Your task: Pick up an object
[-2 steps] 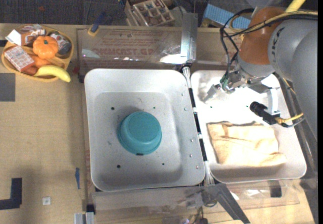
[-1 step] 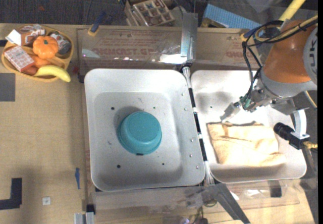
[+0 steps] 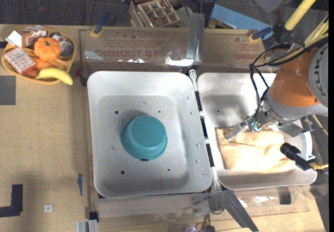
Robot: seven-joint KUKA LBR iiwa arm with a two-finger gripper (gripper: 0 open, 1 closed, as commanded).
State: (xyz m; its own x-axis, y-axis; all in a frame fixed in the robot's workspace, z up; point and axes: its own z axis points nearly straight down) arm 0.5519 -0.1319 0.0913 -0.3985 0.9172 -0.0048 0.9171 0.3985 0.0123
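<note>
The camera view looks down at a slant on a wooden bench that carries two shallow white bins side by side. In the left white bin a round teal plastic bowl sits upside down near the middle of the floor, apart from every wall. The right white bin holds a crumpled pale tan cloth, which lies across the near half of the floor and reaches to the near wall.

The grey arm with its orange band comes in from the right and bends down over the right bin. Its two-finger gripper is low over the far edge of the tan cloth, at or just above the fabric; whether it touches the cloth cannot be told. The fingertips are small and blurred against the cloth, so whether the pincer is spread, pressed together or pinching anything cannot be told. A black cable loops from the arm above the bin.

On the bench at far left, well apart from the bins, rests a shallow orange dish with toy food: a small orange pumpkin and a yellow banana on its near rim. Behind the bins stands a low brown cardboard wall.
</note>
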